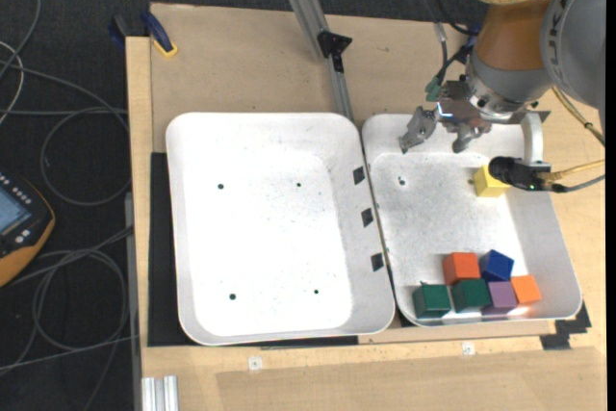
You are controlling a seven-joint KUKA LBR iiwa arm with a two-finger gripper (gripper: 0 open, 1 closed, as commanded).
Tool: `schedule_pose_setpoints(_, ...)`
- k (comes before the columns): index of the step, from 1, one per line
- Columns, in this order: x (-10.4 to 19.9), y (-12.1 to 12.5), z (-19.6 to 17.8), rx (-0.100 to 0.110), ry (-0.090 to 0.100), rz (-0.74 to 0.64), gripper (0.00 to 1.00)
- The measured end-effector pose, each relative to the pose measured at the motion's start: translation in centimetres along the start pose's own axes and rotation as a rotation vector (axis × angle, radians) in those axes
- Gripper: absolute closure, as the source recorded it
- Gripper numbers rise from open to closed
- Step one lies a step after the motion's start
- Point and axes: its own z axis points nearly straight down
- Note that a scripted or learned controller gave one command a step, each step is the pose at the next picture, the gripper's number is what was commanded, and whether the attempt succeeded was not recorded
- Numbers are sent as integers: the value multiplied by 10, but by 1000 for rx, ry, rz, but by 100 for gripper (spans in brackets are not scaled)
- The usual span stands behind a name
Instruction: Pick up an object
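Claw (438,137) spread apart, gripping nothing, yellow block (487,182) just beside it, coloured blocks (476,284) well below, no readable writing

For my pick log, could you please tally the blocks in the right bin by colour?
Orange block, second orange block: 2
Green block, second green block: 2
Blue block: 1
Purple block: 1
Yellow block: 1
Total: 7
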Motion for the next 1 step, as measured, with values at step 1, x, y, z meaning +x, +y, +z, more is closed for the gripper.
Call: schedule_pose_setpoints(1,-3,0,43,-1,-1,2,0)
